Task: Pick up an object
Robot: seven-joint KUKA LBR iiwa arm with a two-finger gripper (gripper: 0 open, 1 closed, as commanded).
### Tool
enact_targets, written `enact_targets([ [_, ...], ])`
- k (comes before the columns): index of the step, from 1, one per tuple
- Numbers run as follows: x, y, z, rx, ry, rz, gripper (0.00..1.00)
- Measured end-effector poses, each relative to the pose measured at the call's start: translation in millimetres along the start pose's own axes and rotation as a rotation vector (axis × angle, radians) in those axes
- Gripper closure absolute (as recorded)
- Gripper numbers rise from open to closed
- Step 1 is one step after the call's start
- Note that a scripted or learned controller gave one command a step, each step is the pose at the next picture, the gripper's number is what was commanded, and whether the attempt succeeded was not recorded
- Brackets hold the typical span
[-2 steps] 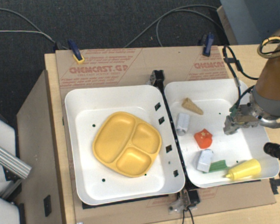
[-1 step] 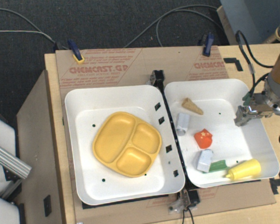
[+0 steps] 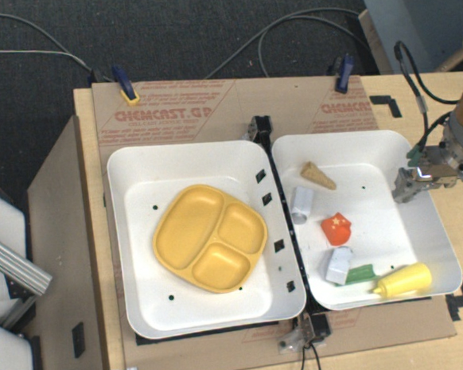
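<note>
Objects for picking are gathered in the right bin: a tan wedge near the back, a pale grey cylinder close to the divider, a red piece in the middle, a second grey block touching a green piece, and a yellow bottle lying on its side at the front rim. Most of them are set apart from each other, which probably leaves room for fingers to come down around one item; the grey block and the green piece are judged harder because they touch. The gripper is seen at the right edge of this bin, above its rim, with nothing between its fingers; whether they are wide or narrow cannot be told from this view. No object is lifted yet, so the task is judged to be at its start. In the left bin a yellow divided plate is lying flat. Both bins are resting on a brown board held by two blue clamps, on a light wooden bench over dark floor, with cables crossing behind.
</note>
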State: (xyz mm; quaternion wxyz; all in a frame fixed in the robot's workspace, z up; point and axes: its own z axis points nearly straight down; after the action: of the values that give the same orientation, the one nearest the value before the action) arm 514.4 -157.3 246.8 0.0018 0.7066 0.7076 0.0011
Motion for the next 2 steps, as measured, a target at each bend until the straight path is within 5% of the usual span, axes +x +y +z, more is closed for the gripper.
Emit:
enact_targets([
  [2, 116.9, 4.3, -3.4, 0.006, 0.005, -0.007, 1.0],
])
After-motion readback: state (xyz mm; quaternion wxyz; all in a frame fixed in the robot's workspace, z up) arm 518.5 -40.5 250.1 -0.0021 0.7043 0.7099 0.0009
